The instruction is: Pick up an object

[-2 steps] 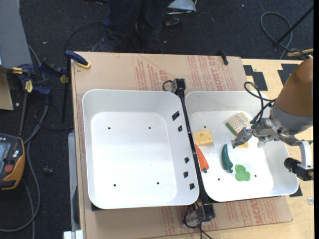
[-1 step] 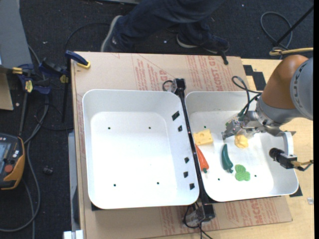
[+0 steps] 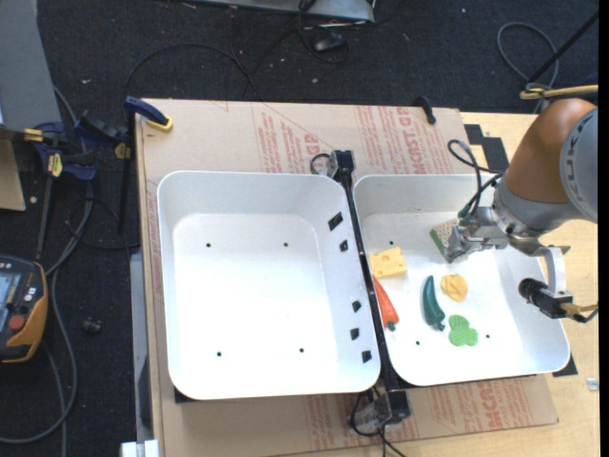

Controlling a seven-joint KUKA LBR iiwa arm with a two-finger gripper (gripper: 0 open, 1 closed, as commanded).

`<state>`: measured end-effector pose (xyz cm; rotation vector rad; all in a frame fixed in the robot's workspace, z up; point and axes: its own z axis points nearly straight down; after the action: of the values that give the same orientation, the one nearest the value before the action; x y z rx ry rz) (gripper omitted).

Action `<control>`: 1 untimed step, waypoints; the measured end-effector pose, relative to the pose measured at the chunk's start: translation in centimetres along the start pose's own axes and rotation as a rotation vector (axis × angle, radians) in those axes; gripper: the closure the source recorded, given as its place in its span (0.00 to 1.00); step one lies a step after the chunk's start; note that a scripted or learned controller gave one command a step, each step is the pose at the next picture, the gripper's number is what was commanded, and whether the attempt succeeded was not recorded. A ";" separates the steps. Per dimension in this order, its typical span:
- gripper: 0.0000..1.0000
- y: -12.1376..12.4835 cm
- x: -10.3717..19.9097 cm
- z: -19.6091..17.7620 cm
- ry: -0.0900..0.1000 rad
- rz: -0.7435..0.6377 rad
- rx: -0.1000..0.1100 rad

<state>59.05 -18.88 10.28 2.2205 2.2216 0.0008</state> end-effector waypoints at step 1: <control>1.00 -7.2 4.1 1.1 0.001 0.000 0.002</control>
<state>51.83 -14.83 9.21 2.2222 2.2234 -0.0008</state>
